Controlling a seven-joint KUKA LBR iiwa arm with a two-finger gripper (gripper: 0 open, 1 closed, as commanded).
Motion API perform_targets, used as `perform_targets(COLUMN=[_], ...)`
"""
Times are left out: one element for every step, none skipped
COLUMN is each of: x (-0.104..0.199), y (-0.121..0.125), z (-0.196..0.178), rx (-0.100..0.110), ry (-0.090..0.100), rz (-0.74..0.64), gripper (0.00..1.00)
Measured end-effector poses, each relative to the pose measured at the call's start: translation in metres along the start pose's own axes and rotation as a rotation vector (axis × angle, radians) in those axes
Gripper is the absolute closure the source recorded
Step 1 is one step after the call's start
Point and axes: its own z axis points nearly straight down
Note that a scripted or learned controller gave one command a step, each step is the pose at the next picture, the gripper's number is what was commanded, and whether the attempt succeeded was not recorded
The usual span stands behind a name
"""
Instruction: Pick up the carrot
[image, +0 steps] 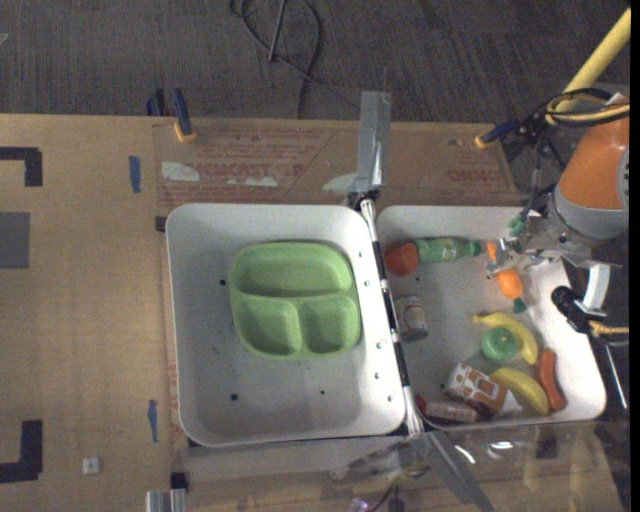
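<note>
Two shallow white bins sit side by side on the worktop (80, 330). The carrot (511, 284) lies in the right bin (590, 400), near its far right part, just under the claw (515, 262). It shows as a small bright orange piece, short and stubby; the part in view is too short to tell its long axis or which way it points. The grey arm (590, 190), with its orange band, reaches in from the right over the bin's far right corner, the wrist tilted down and leftward toward the carrot. The claw's metal parts are just above the carrot; whether it is released or clenched cannot be told. Also in the right bin: a green bottle (447, 248) beside a red-orange tomato (402, 259), a small can (411, 317), two bananas (512, 328), a green round toy (500, 345) and a carton (474, 386). The left bin (200, 380) holds a green divided plate (295, 298).
</note>
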Motion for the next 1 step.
perform_targets(x=[0.0811], y=[0.01], z=[-0.0906], rx=[0.004], ry=[-0.001], rz=[-0.063], gripper=[1.0])
